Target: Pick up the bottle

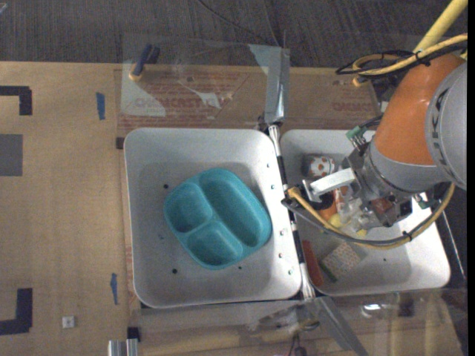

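Arm (427, 117) hung over right bin (430, 269), wrist low among clutter near bin's middle. Left bin (148, 162) held teal tray (217, 217) at centre. Gripper (356, 212) buried in clutter. Bottle not identifiable; likely the clear-and-orange thing under the wrist, beside ball (319, 165) near far-left corner. Best confirmed before lifting: bottle squarely between pads, then straight rise, clear of cable (349, 232).

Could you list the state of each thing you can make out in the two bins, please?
Teal divided plate: right way up, flat in the left bin.
Small round white and orange item: resting in the right bin, clear of the arm.
End effector: low in the right bin over clutter.
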Robot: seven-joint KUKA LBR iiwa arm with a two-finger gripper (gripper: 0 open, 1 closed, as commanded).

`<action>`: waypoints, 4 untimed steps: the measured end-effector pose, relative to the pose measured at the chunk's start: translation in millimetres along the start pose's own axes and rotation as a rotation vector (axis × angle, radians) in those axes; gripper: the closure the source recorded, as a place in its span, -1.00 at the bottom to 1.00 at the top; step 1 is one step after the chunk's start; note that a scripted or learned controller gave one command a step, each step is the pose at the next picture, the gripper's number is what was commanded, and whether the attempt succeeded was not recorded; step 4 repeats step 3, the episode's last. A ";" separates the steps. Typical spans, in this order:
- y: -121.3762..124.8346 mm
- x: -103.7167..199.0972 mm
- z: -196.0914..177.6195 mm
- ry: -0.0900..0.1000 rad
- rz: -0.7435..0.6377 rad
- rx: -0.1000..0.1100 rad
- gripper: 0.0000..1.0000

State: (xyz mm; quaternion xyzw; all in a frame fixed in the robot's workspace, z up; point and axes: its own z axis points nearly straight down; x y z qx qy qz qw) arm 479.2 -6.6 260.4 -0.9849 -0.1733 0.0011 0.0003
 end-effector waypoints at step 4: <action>-86.9 30.7 67.5 -0.003 -0.236 0.002 1.00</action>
